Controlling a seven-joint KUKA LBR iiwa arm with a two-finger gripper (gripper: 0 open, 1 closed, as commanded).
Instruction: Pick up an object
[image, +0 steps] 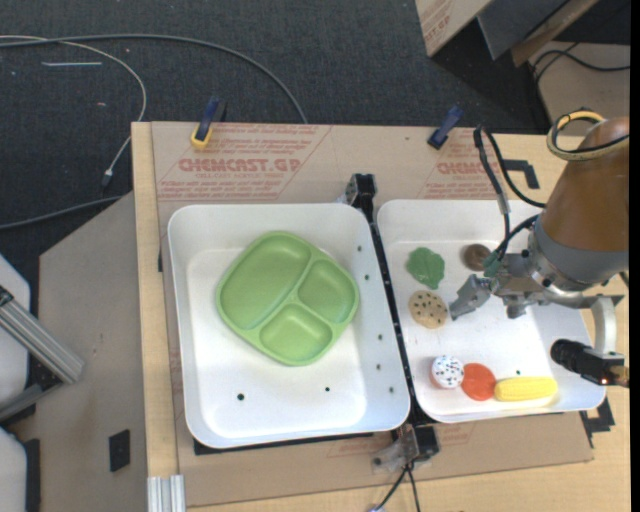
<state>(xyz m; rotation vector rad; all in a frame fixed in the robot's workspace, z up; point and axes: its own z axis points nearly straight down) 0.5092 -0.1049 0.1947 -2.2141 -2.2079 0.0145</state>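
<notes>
A: What takes up the most room?

B: The left bin (200, 400), which carries a green divided plate (288, 297) lying flat near its middle. The right bin (440, 400) holds the small things.

A: Which ones?

B: A yellow banana-shaped toy (526, 389) near the front edge, touching an orange round piece (478, 381), with a white spotted die (447, 372) just beside that. Farther back lie a green leafy piece (427, 266), a speckled cookie (429, 308) and a brown disc (476, 256).

A: Anything crowding the gripper?

B: The arm (590, 215) hangs over the right side of that bin, covering part of its floor. The cookie sits just left of the gripper (468, 297).

A: And its fingers?

B: One dark finger points toward the cookie; whether they stand apart or together, I cannot tell. Nothing shows between them.
</notes>
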